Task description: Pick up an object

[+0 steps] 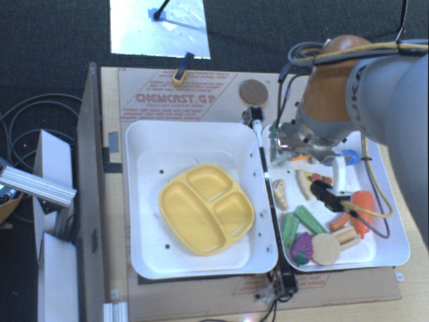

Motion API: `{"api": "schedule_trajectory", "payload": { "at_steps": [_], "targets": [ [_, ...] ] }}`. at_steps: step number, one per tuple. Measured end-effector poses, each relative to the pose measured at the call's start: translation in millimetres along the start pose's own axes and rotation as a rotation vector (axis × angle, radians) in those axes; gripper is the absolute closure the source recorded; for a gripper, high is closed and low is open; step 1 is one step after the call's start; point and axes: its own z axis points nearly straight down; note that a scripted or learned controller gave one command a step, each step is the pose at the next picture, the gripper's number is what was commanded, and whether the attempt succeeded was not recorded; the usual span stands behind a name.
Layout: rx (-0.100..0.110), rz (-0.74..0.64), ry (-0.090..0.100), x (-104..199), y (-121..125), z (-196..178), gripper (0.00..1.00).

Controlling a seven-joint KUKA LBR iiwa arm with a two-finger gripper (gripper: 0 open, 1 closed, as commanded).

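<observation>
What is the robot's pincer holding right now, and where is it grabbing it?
It cannot be told. The arm is low over the top end of the right bin, above the toy food, and its bulky wrist covers the pincer from this camera.

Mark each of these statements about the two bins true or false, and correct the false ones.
1. The yellow divided plate lies in the left bin. True.
2. The purple grapes sit on the yellow divided plate. False: they lie in the right bin, near its front edge.
3. The arm is over the right bin. True.
4. The yellow divided plate has a single compartment. False: it has three.
5. The orange carrot lies in the right bin. True.
6. The green pieces lie in the left bin. False: they lie in the right bin, beside the purple grapes.
</observation>
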Motion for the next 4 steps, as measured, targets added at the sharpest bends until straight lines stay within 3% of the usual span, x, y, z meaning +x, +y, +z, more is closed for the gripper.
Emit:
{"api": "schedule_trajectory", "payload": {
  "at_steps": [1, 2, 3, 4],
  "targets": [
    [0.006, 0.018, -0.006, -80.1, -4.5, 5.0, 1.00],
    [0.007, 0.012, -0.005, -76.2, -4.2, 5.2, 0.00],
    [0.014, 0.017, -0.003, -98.6, -45.3, 109.0, 0.00],
    [0.001, 0.010, -0.007, -129.9, 23.6, 104.4, 0.00]
  ]
}}
